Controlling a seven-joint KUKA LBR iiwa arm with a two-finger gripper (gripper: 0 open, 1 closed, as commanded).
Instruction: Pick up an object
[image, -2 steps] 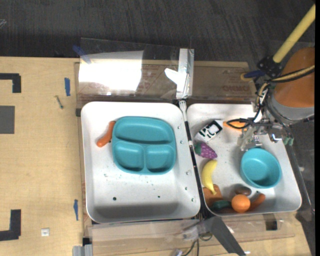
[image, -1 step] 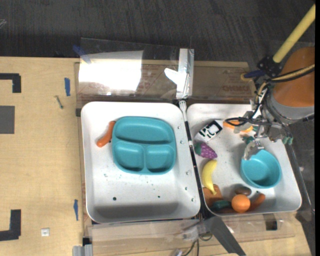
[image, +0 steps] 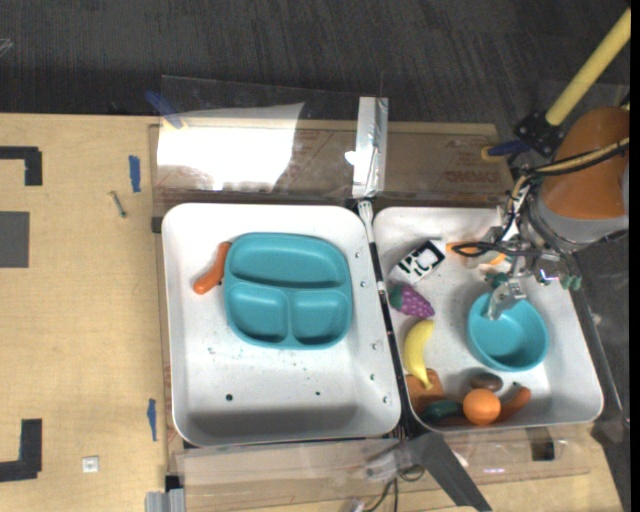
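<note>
My gripper (image: 503, 296) hangs over the right bin (image: 585, 355), just above the far-left rim of a teal bowl (image: 510, 338). Nothing shows in its grasp. In the same bin lie a yellow banana (image: 419, 350), purple grapes (image: 412, 300), a black-and-white card (image: 422, 258), an orange (image: 482, 406) and a small brown piece (image: 487, 381). A thin orange item (image: 466, 247) rests near the bin's far wall, beside the wrist. The left bin (image: 200, 370) holds a teal divided plate (image: 289, 290) with an orange sausage-like piece (image: 210, 270) against its left side.
The arm's grey wrist and orange band (image: 590, 180) stand over the right bin's far right corner, trailing cables. A metal divider (image: 370, 150) rises behind the two bins. More small toy foods (image: 435, 408) crowd the right bin's near edge.
</note>
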